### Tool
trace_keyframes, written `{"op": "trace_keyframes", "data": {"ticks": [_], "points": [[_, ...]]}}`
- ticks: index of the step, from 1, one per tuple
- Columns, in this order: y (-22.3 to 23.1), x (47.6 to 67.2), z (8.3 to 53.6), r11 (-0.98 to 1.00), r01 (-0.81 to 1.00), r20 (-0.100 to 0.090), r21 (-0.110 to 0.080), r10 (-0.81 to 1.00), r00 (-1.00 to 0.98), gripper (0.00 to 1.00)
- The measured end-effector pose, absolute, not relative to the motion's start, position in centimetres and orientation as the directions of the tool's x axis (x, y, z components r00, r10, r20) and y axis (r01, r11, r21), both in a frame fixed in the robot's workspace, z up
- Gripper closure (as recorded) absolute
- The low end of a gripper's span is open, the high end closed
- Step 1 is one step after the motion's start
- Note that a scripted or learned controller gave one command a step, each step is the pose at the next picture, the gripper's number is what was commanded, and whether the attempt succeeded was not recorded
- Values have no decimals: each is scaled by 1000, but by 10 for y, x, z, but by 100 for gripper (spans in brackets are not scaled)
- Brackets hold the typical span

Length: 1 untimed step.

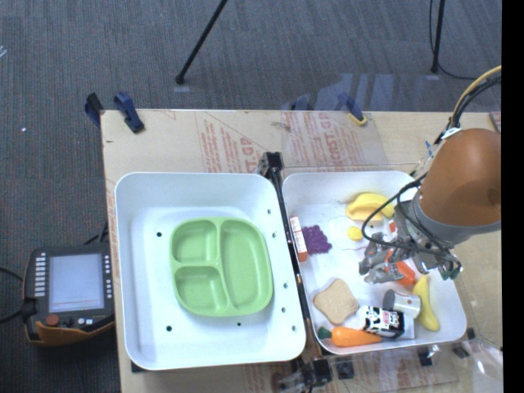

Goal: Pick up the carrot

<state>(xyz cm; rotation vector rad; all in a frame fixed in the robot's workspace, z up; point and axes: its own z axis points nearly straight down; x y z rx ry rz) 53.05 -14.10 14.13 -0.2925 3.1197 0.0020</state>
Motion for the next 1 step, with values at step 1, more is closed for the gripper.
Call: {"op": "trace_keyframes", "data": {"ticks": [1], "points": [[-120,509,92,935,-356,-8,-5,-356,-935,100]]}}
